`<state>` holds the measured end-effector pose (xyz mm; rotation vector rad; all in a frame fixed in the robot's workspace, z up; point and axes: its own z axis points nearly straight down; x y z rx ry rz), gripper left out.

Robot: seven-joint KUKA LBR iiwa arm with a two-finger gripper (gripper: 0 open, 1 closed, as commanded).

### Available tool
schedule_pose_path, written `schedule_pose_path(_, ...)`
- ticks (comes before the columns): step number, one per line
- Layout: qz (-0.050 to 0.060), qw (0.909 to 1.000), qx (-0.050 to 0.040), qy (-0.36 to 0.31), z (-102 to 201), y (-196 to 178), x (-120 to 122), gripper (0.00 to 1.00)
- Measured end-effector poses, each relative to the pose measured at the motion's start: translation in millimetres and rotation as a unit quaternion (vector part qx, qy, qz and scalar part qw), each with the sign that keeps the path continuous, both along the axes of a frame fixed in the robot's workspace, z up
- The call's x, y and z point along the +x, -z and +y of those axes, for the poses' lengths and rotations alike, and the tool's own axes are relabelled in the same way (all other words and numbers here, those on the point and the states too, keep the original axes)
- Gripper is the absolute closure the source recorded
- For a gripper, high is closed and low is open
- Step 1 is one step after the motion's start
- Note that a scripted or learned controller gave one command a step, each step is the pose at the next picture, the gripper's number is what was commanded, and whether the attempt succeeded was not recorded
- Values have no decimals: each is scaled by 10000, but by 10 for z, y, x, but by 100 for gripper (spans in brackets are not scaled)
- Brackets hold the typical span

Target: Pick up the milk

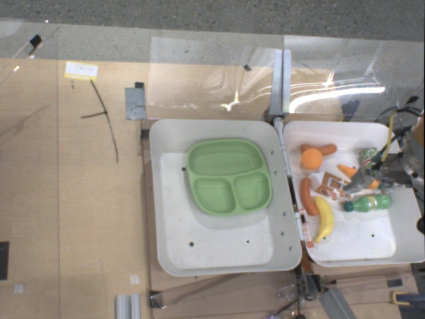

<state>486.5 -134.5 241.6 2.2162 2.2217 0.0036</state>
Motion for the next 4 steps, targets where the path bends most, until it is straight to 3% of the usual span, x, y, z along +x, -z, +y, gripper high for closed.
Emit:
schedule_pose_path(1,2,9996,-3,-283,98,1082,455,0)
schedule_pose_path(2,-156,9927,-79,-1196,-458,1326,1268,0)
schedule_pose_path(3,-204,9924,-79,-1213,-444,1173,1302,100)
schedule_pose_path(4,-22,9899,-13,-1420,99,604,1023,100)
